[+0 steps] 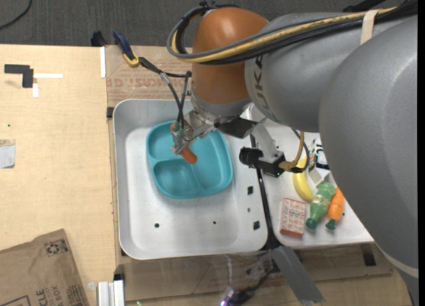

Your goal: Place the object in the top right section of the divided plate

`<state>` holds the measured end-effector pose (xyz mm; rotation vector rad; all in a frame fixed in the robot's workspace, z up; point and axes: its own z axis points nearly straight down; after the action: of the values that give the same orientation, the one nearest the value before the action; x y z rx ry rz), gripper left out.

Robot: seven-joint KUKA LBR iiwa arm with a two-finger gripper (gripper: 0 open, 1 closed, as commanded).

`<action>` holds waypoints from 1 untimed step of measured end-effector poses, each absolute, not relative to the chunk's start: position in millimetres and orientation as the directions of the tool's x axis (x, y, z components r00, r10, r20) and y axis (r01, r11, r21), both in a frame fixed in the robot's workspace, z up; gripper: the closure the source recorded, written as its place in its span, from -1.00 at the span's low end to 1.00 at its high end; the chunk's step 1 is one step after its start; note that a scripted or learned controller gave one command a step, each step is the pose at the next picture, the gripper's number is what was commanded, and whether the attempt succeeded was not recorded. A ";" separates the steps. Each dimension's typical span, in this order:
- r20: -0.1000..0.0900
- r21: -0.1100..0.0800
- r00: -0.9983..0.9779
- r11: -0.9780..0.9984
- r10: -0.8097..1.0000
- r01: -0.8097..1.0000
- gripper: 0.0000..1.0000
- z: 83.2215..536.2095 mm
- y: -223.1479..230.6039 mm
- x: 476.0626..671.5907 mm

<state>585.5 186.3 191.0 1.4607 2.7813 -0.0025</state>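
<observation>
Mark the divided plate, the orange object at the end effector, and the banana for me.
divided plate point(174, 180): camera view, bare floor of its lower section.
orange object point(190, 157): camera view, its middle.
banana point(303, 186): camera view, its yellow body.

The arm point(332, 92) reaches in from the right over two white bins. In the left bin point(133, 218) lies a teal divided plate point(199, 178). The gripper point(182, 144) hangs over the plate's far right section, an orange object point(190, 157) at its tip, just above the divider. In the right bin point(292, 238), near the arm, lie a banana point(302, 184), a green bottle point(320, 202), a carrot point(336, 206) and a small box point(293, 216).
</observation>
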 end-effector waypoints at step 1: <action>-0.002 -0.002 -0.561 0.561 0.828 0.828 1.00 199.8 183.0 587.0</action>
<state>587.0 183.0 199.8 1.4710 2.7749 -0.0034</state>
